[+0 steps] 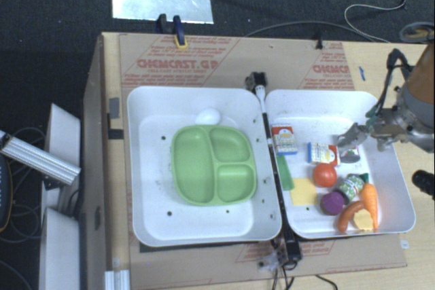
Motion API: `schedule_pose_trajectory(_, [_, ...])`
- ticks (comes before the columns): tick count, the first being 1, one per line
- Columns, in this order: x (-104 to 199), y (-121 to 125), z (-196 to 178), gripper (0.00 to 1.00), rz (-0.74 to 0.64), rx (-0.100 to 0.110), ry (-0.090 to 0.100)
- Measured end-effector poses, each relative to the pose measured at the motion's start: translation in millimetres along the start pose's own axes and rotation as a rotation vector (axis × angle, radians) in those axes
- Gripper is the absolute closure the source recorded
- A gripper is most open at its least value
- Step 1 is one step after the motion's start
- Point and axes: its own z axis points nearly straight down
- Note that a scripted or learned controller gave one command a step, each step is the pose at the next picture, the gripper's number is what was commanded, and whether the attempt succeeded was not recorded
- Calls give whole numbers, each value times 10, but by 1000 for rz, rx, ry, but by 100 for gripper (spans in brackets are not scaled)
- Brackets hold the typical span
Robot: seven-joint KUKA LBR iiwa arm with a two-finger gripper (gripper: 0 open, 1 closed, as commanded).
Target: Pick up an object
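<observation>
Claw (353,139) is seen low over the right bin (299,109), at 3 o'clock in view; whether it is open cannot be told. Toy food is crowded below: tomato (325,174), purple piece (332,202), carrot (369,197). A neighbour could be nudged, or the near wall struck; open room is left at 12 o'clock.

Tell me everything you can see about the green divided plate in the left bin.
The green divided plate is pale green and looks like matte plastic. It is a rounded rectangle with three compartments: one large along its left side and two smaller ones stacked on its right. All three look bare. It lies flat, slightly rotated, near the middle of the left bin, resting on the bin's floor. A small white rounded object sits just beyond its far edge; whether they touch is unclear.
</observation>
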Motion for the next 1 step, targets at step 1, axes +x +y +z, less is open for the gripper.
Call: schedule_pose_trajectory(1, [150, 114, 1703, 0, 2, -1, 0])
